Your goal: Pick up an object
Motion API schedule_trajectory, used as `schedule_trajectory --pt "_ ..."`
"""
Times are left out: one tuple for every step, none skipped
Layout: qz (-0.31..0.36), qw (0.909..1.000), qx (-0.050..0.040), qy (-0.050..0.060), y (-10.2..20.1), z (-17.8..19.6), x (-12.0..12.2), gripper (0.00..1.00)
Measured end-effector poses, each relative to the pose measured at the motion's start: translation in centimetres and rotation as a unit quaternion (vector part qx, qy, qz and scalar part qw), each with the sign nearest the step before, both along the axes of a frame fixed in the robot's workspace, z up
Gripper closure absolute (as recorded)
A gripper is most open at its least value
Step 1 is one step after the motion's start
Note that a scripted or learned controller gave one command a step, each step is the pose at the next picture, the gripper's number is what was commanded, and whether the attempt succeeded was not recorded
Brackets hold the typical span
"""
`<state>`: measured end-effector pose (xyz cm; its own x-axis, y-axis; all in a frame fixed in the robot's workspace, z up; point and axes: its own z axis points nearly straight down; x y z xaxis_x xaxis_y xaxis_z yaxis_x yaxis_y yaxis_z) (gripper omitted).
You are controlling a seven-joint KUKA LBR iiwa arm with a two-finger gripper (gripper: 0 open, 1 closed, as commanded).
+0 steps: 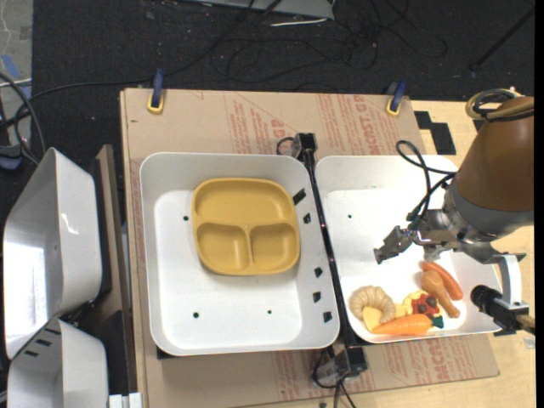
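Observation:
My gripper (393,246) hangs over the middle of the right bin (365,185), with the arm coming in from the right. Nothing is visible between its fingers. Toy food lies in a cluster at the bin's near right corner: a pale croissant-like piece (371,298), an orange carrot (406,325), a reddish sausage pair (442,284) and a small multicoloured piece (422,303). The gripper is up and to the left of this cluster, apart from it.
A yellow divided plate (246,225) lies in the left bin (170,304). A black divider with clips (319,245) runs between the bins. Cardboard lines the bench under both. White tubs (42,253) stand off the bench at left.

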<state>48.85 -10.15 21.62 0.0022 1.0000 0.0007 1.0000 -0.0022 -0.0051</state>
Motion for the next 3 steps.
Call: schedule_trajectory --pt "0.000 1.0000 0.0004 0.001 0.0 -6.4 -0.2 0.00" --pt "0.000 1.0000 0.0006 0.001 0.1 -11.8 -0.3 0.00" --pt "-0.001 1.0000 0.0003 -0.002 0.1 -10.5 -0.2 1.00"
